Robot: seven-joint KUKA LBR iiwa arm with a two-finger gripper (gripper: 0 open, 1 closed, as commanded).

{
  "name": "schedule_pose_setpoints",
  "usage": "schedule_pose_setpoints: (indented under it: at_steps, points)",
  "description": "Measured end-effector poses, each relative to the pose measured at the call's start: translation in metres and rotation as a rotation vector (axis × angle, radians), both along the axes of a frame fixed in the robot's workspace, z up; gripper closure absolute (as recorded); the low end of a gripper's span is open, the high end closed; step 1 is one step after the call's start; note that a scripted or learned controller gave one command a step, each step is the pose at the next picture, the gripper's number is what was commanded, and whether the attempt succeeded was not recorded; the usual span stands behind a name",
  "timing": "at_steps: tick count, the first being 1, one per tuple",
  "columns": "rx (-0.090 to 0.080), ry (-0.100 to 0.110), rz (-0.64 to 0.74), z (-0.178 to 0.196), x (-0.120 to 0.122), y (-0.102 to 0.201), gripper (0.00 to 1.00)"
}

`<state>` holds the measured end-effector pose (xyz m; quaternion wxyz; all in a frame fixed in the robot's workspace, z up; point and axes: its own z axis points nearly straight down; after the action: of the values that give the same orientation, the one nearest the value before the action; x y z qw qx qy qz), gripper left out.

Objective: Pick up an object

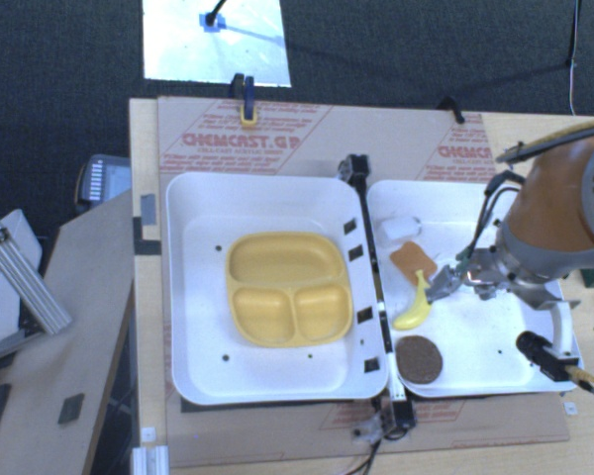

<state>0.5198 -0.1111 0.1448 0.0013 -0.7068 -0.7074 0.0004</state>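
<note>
dark carpet surrounds your desk (307,132); the pincer (444,283), state i cannot tell, sits beside the banana (416,307); centre over it before closing.

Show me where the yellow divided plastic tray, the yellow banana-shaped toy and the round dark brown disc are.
yellow divided plastic tray (277,260), camera view, floor of its large upper compartment.
yellow banana-shaped toy (416,310), camera view, middle of its curved body.
round dark brown disc (419,358), camera view, centre of its top face.

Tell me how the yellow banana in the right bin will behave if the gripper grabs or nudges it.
The banana looks like a small, smooth toy, so probably light and stiff. Its curved shape may make it pivot or slip sideways when nudged. It lies against the orange piece, which could shift with it.
</note>
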Motion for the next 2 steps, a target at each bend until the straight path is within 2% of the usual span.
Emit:
schedule_pose_setpoints:
  at_steps: [1, 2]
  points:
    - [0.0, -0.005, 0.0, -0.04, 0.004, -0.005, 0.0]
    - [-0.001, -0.007, 0.001, -0.059, 0.007, -0.004, 0.0]
